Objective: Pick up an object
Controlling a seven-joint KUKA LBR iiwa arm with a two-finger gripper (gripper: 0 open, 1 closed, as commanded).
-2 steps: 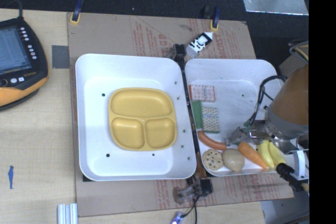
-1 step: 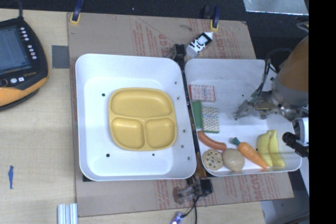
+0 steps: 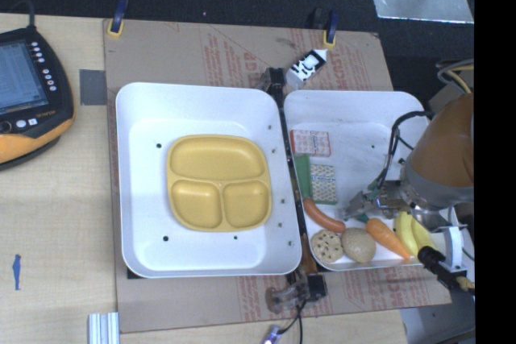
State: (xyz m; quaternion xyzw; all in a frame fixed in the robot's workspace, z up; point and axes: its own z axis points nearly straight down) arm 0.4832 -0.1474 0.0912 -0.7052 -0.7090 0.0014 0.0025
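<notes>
I find the end effector (image 3: 360,208) lowered into the right bin (image 3: 355,105), just right of the sausage (image 3: 323,217) and just left of the carrot (image 3: 387,237), with the cookie (image 3: 326,246) and potato (image 3: 358,246) nearer; whether it is open or closed I cannot tell. I judge the approach under way, nothing visibly gripped; the next move calls for closing on one item, then lifting clear.

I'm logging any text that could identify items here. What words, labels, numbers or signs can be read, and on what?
None can be read.
Red printing on the brown cardboard sheet under the bins: too faint.
Red-and-white printed packet in the right white bin: blurred.
Green-patterned packet below it: blurred.
Black-and-white tag on the cardboard: pattern, illegible.
Handheld controller screen at left: too small.
</notes>
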